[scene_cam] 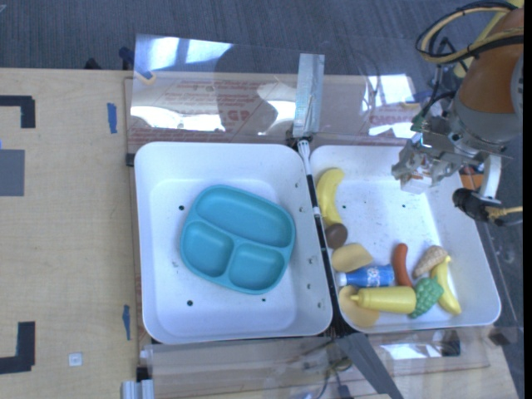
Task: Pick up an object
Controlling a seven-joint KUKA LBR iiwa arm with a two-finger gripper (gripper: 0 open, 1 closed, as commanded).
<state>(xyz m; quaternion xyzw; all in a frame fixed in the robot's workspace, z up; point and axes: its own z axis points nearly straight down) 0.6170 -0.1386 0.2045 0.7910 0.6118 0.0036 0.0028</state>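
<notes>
The gripper (421, 173) hangs over the far right corner of the right bin (378, 191), above bare white floor; whether it is open or closed cannot be told from here. Nothing shows between its tips. The toys lie in the near half of that bin: a curved yellow banana (330, 193) along the left wall, a brown rounded piece (336, 236) just below it, a tan lump (351, 257), a blue tube (371, 276), a smooth yellow cylinder (384, 299), a red sausage (401, 261), a knobbly green piece (426, 297) and a second banana (446, 288) by the right wall. They crowd together, several touching. The left bin (158, 223) holds a glossy teal tray (238, 238) with three compartments, with open floor around it.
</notes>
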